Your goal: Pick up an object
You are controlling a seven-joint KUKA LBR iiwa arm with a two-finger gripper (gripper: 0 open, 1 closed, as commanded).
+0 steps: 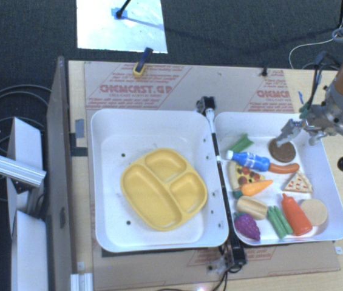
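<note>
My gripper (302, 131) hovers over the far right part of the right bin (335, 190), just above and right of a brown round patty (282, 151). Its two grey fingers look spread, open, with nothing between them. Below it in the bin lie a blue bottle (250, 160), a red sausage (283, 168), a carrot (257, 187), a sandwich wedge (297, 183), a red ketchup bottle (295, 215), a tan round biscuit (314, 211), purple grapes (247, 226) and green beans (278, 221).
A yellow divided plate (164, 188) lies in the left bin (107, 162). A green pepper (241, 143), a pizza slice (247, 176) and a bread roll (252, 207) sit on the right bin's left side. The bins' shared wall (218, 174) runs between them.
</note>
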